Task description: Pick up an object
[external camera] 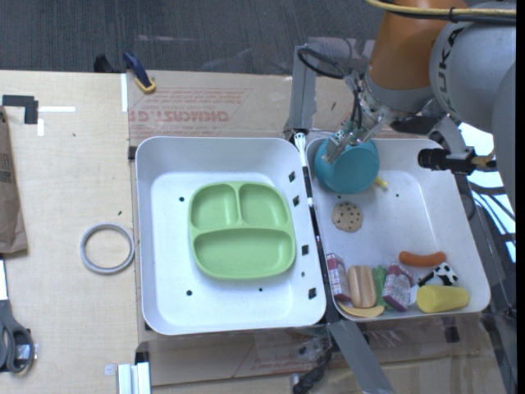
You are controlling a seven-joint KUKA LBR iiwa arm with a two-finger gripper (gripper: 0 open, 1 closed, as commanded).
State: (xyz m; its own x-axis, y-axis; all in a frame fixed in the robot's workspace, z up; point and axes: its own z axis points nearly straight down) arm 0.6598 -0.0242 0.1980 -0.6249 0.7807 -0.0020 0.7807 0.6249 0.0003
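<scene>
A teal cup point(351, 167) hangs tilted at the far left corner of the right bin point(459, 212), its mouth turned up and to the left. My gripper point(343, 141) comes down from the orange-banded wrist and is shut on the cup's rim, one finger inside the mouth. A round cookie point(347, 216) lies just below the cup on the bin floor. Along the near edge of that bin lie an orange sausage point(422, 258), a yellow block point(443, 299), a black-and-white toy point(444, 275), a slice of toast point(360, 284) and some small packets point(398, 288).
The left bin point(156, 245) holds a green divided plate point(242, 230). On the bench to the left are a grey tape ring point(107, 247), a brown bag point(10, 187), scissors point(16, 347) and a blue clamp point(139, 72). A grey post point(302, 97) stands behind the bins' divider.
</scene>
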